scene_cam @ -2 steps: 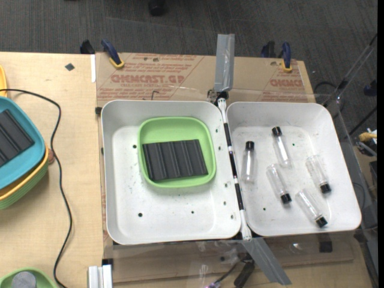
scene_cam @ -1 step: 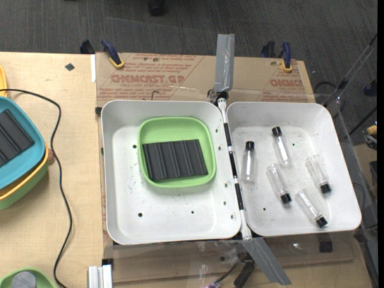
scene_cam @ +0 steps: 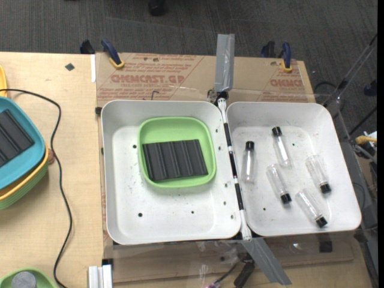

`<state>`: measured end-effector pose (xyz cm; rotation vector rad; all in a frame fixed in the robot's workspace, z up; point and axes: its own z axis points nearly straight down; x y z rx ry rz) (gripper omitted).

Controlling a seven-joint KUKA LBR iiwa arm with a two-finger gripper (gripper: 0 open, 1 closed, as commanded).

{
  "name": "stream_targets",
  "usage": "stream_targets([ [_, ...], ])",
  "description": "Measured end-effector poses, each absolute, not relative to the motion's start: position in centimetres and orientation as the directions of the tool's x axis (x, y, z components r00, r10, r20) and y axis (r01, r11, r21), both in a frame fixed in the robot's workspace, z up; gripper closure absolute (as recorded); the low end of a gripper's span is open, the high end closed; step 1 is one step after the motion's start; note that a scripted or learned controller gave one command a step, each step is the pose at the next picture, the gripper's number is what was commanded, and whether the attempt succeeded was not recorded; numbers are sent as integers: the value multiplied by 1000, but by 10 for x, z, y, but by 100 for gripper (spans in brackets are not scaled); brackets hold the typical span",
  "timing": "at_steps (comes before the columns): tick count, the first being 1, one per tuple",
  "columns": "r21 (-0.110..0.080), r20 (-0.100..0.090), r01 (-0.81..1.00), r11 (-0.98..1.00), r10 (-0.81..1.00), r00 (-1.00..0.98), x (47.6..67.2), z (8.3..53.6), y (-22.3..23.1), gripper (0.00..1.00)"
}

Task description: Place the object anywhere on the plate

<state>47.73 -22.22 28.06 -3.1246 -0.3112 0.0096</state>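
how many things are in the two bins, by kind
clear vials with black caps: 5, all in the right bin, at and
green plate: 1, in the left bin, at
dark ridged insert: 1, lying on the plate, at
total: 7

Even, bright overhead light; soft shadows inside the white bins [scene_cam: 114, 179] (focus perhaps slightly soft at edges)
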Motion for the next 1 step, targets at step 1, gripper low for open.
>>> stream_targets([
  [1, -2, -6, 197, -980, 197, 980, 477, 263, -222, 0],
])
